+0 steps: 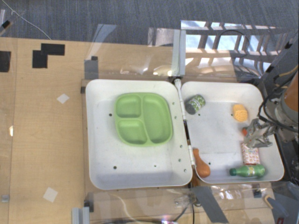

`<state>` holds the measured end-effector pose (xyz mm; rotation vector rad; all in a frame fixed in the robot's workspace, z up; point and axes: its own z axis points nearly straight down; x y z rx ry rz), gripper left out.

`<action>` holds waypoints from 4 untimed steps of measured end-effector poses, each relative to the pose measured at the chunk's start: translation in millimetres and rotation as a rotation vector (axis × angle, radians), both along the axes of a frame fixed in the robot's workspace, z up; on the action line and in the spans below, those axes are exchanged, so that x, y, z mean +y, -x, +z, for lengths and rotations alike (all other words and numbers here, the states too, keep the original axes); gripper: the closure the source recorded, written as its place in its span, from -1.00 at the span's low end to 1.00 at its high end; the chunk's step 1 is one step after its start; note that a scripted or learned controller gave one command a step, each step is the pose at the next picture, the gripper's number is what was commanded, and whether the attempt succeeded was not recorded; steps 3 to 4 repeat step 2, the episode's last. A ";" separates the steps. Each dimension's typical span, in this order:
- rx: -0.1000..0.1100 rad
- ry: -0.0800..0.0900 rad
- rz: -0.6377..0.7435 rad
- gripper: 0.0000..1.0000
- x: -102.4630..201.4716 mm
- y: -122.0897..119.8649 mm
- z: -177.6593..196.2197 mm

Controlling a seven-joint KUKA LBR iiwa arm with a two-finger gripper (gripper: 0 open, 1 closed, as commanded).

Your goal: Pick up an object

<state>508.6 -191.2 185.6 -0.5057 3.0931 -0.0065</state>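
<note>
Here the gripper (258, 135) hangs low in the right bin (219, 139), its fingers a little apart with nothing visibly between them. Just below them lies a small red-and-white carton (251, 154), touching or nearly so, and it looks the likeliest thing to take. To do it well, I judge the fingers should straddle the carton's narrow sides before closing, clear of the green bottle (247, 171) lying just beyond it. Up and left sits a yellow corn cob (239, 112); farther left, a dark can (195, 104) and an orange drumstick (201, 164). The left bin (100, 171) holds a green divided plate (142, 119). Both bins rest on a pale wooden bench (42, 143), with grey carpet (117, 8) behind.
</note>
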 end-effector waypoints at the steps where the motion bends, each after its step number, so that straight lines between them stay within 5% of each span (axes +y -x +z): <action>1: 0.000 -0.004 0.015 1.00 53.2 1.4 4.5; 4: -0.009 -0.002 0.016 1.00 52.9 -1.2 16.6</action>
